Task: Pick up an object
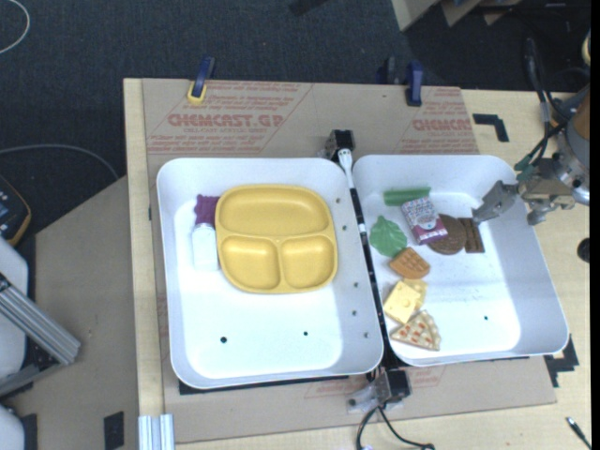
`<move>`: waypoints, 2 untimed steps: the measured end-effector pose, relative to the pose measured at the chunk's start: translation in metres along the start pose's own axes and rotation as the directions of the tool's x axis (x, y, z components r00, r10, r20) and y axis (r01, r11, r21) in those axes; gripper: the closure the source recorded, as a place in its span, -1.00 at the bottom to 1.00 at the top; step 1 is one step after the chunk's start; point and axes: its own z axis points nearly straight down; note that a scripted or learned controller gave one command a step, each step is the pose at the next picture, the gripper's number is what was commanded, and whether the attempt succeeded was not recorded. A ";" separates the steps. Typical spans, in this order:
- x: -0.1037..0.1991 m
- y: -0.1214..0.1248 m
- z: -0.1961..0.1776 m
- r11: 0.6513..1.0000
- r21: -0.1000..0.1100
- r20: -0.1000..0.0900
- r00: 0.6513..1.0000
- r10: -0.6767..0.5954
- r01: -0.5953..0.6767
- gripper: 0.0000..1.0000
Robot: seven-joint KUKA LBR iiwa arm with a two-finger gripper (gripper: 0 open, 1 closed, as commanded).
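showing two shallow white plastic bins side by side on a cardboard-covered bench. left bin (187,345): a yellow three-compartment plastic tray (277,237) lies in its upper half; a purple block (205,208) and a white cylindrical piece (202,247) sit just beside the tray's left edge, partly hidden by it. right bin (525,317): a cluster of small toy foods gathers along its left and upper part. from left to right: a green leaf-shaped piece (386,236), a tan waffle-like piece (410,264), a pale yellow cheese wedge (403,300) and a pizza-slice piece (418,331) below it, a green oblong bar (407,196) near the top wall, a small printed packet (421,217), and a flat dark brown cookie-like piece (455,235) touching the packet. right edge: the two-finger gripper (506,202) hangs over the right bin's upper right part, near the brown piece but apart from it; nothing is seen between its fingers, and how far they are parted cannot be told at this size. handling, as judged: all candidates look light, rigid and smooth, so likely to slip or skate on the bin floor. the brown piece is nearest but flat and crowded by the packet; its free right edge seems the better place to close on. the cheese wedge looks taller and offers parallel sides.
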 end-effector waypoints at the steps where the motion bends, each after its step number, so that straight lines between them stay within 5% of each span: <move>1: 0.000 0.003 -0.007 1.000 -0.013 0.003 1.000 -0.003 0.003 -1.00; 2: 0.005 0.008 0.037 1.000 -0.010 0.002 1.000 -0.005 0.005 -1.00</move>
